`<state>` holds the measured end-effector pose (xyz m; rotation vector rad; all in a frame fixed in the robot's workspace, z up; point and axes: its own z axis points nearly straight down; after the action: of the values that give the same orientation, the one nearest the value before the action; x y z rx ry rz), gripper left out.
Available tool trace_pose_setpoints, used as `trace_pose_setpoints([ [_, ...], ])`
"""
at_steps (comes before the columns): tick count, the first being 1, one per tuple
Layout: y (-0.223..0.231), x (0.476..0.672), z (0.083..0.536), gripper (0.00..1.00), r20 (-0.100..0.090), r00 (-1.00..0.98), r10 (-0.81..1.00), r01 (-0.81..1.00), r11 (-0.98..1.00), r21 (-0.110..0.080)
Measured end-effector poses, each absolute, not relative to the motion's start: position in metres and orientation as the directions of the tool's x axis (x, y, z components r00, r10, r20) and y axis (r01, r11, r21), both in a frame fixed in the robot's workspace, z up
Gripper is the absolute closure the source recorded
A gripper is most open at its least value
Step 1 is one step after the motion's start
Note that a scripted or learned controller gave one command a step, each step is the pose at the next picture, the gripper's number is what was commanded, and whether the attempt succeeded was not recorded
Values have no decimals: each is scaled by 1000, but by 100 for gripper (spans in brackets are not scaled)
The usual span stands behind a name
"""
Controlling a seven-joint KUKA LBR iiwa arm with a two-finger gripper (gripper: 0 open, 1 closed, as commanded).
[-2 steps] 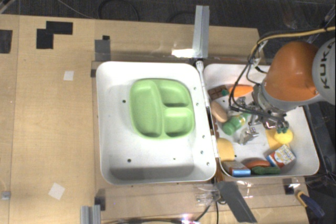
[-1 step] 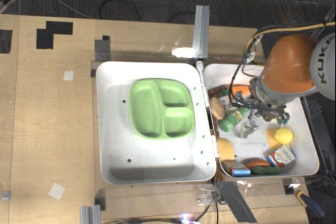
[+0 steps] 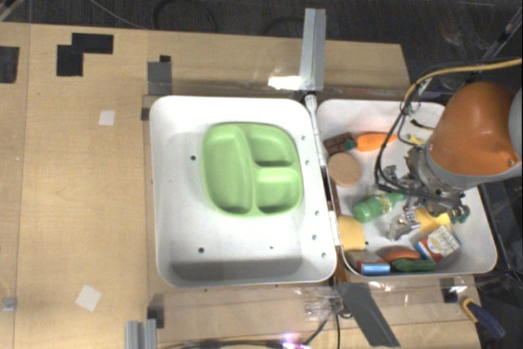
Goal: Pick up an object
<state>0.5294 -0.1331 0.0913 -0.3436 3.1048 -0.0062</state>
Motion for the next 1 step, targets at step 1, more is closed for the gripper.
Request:
trace_pose_setpoints([
  [1,-125,651,93,0,6,-953,-303,-303,953,0],
])
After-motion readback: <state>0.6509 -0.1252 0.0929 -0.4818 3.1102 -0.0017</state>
